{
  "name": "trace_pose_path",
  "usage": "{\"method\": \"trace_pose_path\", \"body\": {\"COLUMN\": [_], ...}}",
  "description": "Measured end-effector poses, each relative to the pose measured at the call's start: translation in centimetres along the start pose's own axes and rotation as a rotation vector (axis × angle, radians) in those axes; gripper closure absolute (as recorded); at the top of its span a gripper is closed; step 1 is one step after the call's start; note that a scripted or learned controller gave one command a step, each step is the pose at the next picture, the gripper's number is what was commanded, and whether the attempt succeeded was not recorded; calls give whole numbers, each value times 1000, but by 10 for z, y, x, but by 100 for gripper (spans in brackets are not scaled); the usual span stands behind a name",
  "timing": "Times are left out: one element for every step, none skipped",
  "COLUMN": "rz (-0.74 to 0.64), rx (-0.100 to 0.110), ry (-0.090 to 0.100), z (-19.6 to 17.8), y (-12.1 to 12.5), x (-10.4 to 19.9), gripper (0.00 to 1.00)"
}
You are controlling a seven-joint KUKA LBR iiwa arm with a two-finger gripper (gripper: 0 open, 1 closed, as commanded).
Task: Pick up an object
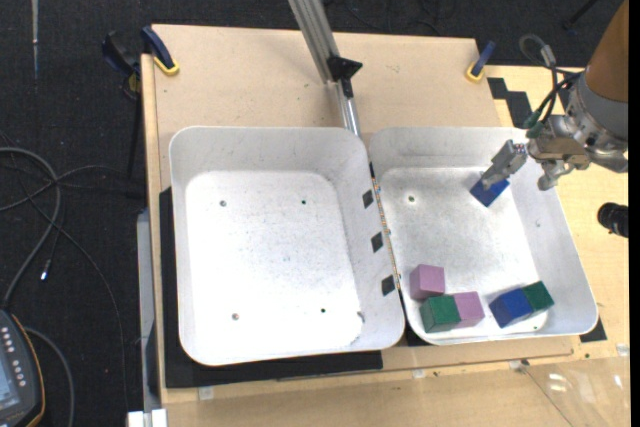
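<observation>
camera view: right bin [560, 245] holds five blocks at 6 o'clock; tool [527, 165] pinching a blue block [488, 189].

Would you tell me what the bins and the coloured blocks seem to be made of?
The right bin and left bin look like thin white plastic or enamelled metal: smooth, rounded rims, speckled floors. The pink block and green block look like matte foam or painted wood; it's hard to tell.
</observation>
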State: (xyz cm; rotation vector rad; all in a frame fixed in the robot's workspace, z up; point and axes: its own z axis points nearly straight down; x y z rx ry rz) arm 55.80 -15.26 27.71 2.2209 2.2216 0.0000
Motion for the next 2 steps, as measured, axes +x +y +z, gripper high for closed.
{"method": "trace_pose_path", "body": {"rz": [2, -1], "rx": [7, -21], "ry": [0, -7], "z": [135, 159], "y": [48, 97], "x": [-53, -24], "gripper": [0, 0]}}
